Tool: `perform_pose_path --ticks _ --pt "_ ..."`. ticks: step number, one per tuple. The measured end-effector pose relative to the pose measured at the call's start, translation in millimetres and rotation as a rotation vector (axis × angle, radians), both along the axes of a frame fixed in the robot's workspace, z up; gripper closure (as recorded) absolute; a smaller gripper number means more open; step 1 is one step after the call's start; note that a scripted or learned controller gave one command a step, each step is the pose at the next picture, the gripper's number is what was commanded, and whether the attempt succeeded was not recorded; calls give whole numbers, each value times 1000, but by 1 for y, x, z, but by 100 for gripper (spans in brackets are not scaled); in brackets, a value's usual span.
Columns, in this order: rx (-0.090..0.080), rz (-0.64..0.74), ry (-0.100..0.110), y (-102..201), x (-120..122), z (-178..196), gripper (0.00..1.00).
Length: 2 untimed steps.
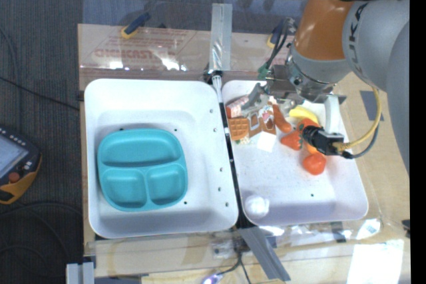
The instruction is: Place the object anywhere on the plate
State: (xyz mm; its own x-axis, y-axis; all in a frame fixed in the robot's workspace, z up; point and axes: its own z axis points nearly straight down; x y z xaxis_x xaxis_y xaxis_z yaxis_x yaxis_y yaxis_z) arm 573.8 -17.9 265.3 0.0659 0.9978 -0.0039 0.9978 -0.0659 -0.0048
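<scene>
On the left side of the bench sits the left bin [93, 110], and within it lies a teal plate [141, 167] with three compartments, one long section toward the far side and two smaller ones nearer the camera. Nothing lies on the plate. A raised divider [226, 136] where the two bin rims meet separates it from the right bin [333, 203].

Across that divider, the objects are crowded into the far part of the right bin. A brown waffle-like piece [240, 128] sits just beside the divider, with a small white block [266, 142] touching its right side. Next come an orange carrot-like piece [290, 139], its long axis running from far-left to near-right, a yellow piece [304, 116] behind it, and a rounder orange-red piece [314, 163] nearer the camera. A white ball [256, 205] rests alone near the front left corner.

The gripper [263, 98] hangs low over the far cluster, above the waffle piece, on the grey arm [373, 23] reaching in from the right. Whether its fingers are spread or closed cannot be told, and no object can be seen between them.
</scene>
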Motion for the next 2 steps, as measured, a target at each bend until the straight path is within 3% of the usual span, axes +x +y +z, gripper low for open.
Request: perform_pose_path --ticks 1,2 --pt "3 179 0 62 -44 -13 100" --pt "2 116 2 139 -92 -75 100"
